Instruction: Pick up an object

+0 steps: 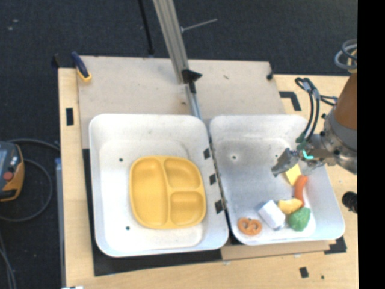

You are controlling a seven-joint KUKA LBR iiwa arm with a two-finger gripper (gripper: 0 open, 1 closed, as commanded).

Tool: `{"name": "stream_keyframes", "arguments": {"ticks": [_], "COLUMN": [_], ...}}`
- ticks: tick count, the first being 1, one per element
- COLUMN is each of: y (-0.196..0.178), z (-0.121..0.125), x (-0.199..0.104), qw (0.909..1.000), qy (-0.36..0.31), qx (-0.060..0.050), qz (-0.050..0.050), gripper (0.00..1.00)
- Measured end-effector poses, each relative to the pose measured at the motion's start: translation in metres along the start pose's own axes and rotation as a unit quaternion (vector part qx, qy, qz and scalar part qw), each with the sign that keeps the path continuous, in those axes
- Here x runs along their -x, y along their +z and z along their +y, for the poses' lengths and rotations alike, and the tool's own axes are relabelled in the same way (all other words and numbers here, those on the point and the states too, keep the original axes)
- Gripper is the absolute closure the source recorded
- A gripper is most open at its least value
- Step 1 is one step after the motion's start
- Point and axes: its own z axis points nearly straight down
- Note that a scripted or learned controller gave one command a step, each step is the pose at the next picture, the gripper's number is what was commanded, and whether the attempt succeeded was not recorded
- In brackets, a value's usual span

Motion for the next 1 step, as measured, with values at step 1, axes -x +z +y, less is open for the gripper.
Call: {"name": "stream_keyframes", "arguments": {"ticks": [1], "y": [-0.0003], "z": [0.0002], "x": [0.0], "qw": [1.0], "qy": [0.0], "qx": [0.0], "qz": [0.0], "gripper": [0.0]}}
